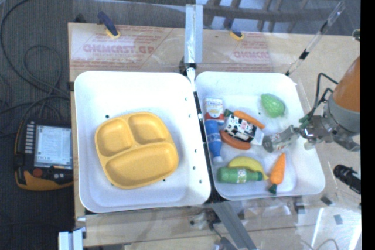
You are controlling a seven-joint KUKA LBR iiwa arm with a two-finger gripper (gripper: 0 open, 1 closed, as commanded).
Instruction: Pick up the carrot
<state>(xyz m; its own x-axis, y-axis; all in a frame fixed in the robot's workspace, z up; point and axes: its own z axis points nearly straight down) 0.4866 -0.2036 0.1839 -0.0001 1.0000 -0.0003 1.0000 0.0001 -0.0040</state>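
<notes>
**Carrot not yet lifted**

On the plywood counter [146, 50], the left white bin [88, 126] carries a yellow sectioned plastic tray [136, 149]. The grey metal gripper [280, 140] hangs over the right white bin [293, 88]; open or closed, I cannot tell. The small orange carrot [277, 168] lies just below it, near-right in the bin, so the whole grasp remains.

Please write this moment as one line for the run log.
task: pick up carrot | claw: above right bin, near carrot, not holding it | carrot: lying in right bin beside banana | status: not picked yet
</notes>
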